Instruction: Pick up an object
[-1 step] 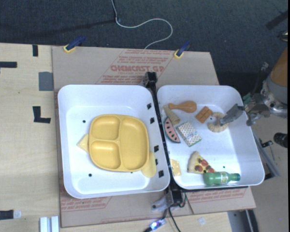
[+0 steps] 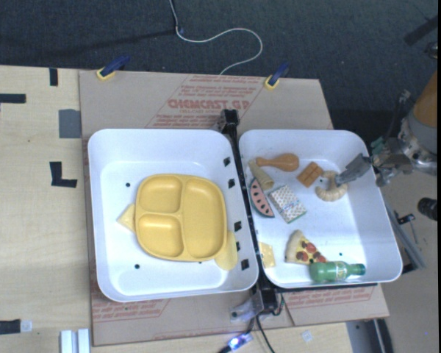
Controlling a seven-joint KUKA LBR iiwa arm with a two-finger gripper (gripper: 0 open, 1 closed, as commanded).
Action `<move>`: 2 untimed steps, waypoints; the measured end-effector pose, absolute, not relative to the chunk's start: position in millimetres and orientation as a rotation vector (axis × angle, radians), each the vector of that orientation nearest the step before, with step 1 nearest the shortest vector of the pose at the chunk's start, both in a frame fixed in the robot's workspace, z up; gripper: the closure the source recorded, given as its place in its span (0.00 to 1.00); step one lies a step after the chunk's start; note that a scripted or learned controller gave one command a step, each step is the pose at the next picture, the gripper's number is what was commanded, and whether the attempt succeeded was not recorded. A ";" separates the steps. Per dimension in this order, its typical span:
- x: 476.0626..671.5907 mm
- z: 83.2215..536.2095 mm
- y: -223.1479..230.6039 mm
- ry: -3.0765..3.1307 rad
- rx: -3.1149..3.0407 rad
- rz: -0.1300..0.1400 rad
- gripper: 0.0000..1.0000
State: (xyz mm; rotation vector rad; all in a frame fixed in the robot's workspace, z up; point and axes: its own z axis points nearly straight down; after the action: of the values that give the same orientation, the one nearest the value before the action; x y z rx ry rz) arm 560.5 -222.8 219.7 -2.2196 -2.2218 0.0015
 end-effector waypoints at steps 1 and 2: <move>560.4 169.3 -212.8 -2.218 -2.217 0.006 0.00; 569.0 116.4 -213.5 -2.221 -2.215 0.007 0.00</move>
State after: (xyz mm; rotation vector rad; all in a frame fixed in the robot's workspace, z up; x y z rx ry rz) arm 569.0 -213.5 116.4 -2.2152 -2.2208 0.0065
